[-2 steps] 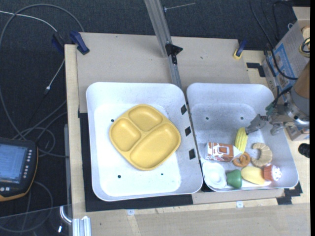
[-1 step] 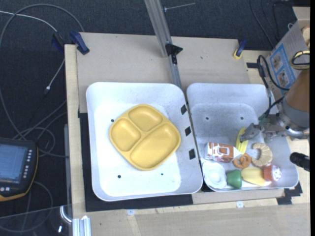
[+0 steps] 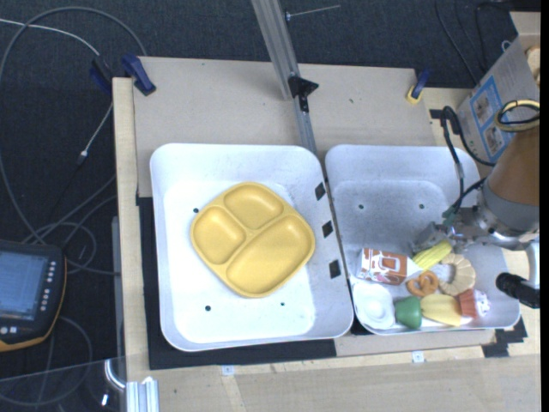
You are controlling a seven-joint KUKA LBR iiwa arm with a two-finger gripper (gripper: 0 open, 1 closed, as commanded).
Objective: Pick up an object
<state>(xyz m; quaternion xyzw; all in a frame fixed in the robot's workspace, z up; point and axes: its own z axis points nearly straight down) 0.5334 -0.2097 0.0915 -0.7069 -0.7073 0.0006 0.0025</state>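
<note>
At the near right corner of the right bin [image 3: 377, 166], the candidate objects lie packed together: a yellow corn cob [image 3: 431, 253], a small red-and-white carton [image 3: 383, 266], a pretzel [image 3: 421, 284], a tan ring-shaped piece [image 3: 459, 273], a green piece [image 3: 409, 312], a yellow wedge [image 3: 443, 311] and a white dish [image 3: 374, 305]. Most of them touch a neighbour.

The gripper [image 3: 452, 230] sits low over the bin, just beside the upper end of the corn cob. Whether the jaws are released or clenched cannot be told; nothing is visibly between them.

Risks from this position:
- Crowding. A descent onto the corn cob is likely to strike the ring-shaped piece or the pretzel, shifting the pile.
- Shape. The cob looks rounded and lies at a slant; an off-centre closure could roll it out.
- Bin wall. The pile lies close to the right and near walls, limiting approach room.

The left bin [image 3: 171, 256] holds a yellow divided plate [image 3: 252, 239], well apart from the work area on the counter [image 3: 214, 101].
</note>
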